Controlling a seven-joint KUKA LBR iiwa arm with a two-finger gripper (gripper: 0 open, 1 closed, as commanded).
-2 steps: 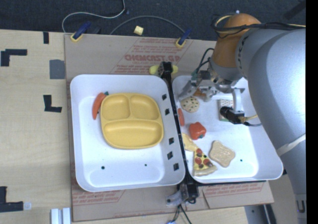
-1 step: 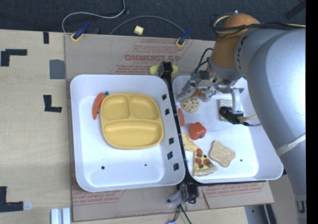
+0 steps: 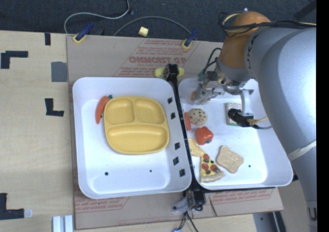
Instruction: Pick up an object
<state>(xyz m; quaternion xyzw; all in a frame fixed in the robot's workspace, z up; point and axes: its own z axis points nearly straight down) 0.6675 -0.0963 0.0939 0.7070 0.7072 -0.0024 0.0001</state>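
At the right bin's [image 3: 277,174] front edge lie a pizza slice [image 3: 209,170] and toast [image 3: 230,159]; mid-bin, by the divider, a red pepper [image 3: 204,135] and cookie [image 3: 197,117]. Step judged: approach, nothing lifted. The gripper [image 3: 204,93] hangs over the back-left corner, above the cookie; open or closed cannot be told. Next: descend accurately onto one item.

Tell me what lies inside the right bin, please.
In the right bin lie a cookie, a red pepper, a pizza slice and a toast slice. The arm covers its far right part, so anything there is hidden.
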